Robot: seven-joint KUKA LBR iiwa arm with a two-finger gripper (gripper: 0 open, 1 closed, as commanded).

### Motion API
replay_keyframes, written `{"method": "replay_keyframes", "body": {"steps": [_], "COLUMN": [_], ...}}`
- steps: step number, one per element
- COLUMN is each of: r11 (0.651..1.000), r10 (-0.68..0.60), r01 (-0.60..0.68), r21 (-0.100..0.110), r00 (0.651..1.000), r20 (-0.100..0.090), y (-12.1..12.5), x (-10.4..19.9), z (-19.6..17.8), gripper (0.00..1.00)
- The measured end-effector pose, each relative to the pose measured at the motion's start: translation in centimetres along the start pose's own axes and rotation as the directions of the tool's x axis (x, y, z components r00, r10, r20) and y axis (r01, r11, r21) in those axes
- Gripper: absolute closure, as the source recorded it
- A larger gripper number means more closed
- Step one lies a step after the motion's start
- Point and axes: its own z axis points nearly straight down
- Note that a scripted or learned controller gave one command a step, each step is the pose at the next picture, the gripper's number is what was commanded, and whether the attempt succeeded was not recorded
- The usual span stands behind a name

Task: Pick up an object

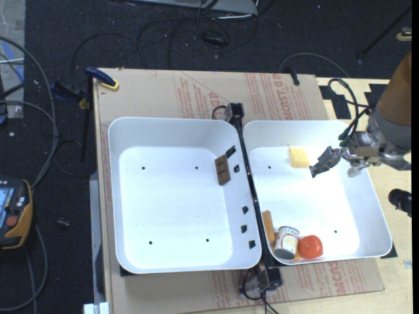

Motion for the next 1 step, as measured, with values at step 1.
{"method": "replay_keyframes", "body": {"steps": [1], "r11": [1.000], "r10": [-0.001], "r01": [0.001], "r21": [-0.006], "r00": [1.000], "r20": [0.001], "y": [0.11], "x": [0.01], "z": [-0.30], "gripper": [0.00]}}
